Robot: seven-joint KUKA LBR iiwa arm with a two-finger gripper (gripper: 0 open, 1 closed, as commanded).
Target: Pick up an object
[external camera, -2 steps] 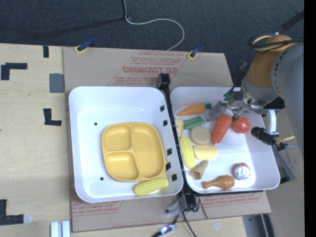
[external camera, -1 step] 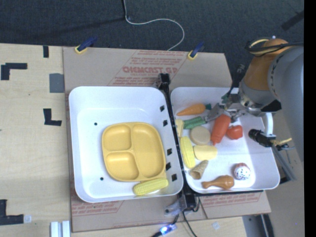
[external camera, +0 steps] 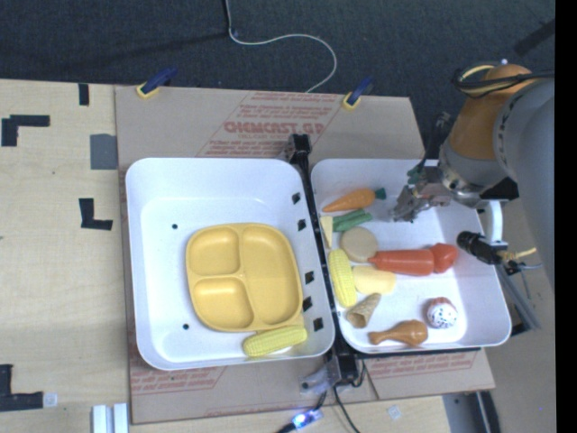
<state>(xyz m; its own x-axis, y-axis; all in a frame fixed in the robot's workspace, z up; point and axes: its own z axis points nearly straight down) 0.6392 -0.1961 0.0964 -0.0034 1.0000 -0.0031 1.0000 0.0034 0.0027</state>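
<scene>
My gripper point(external camera: 407, 207) hangs over the back of the right bin point(external camera: 478, 336), just right of a toy carrot point(external camera: 350, 200). Nothing shows between its fingertips. Below it lie a red sausage point(external camera: 413, 260), a round beige cookie point(external camera: 359, 244), a green bean point(external camera: 352, 220), a yellow corn cob point(external camera: 342, 278), a pale yellow piece point(external camera: 375, 281), an ice cream cone point(external camera: 362, 309), a chicken drumstick point(external camera: 398, 335) and a white spotted ball point(external camera: 441, 314).
The left bin point(external camera: 153, 197) holds a yellow divided plate point(external camera: 243, 275) and a second corn cob point(external camera: 274, 339) at its front. Black clips point(external camera: 299, 144) join the two bins. A white cable point(external camera: 279, 39) lies on the dark floor behind the bench.
</scene>
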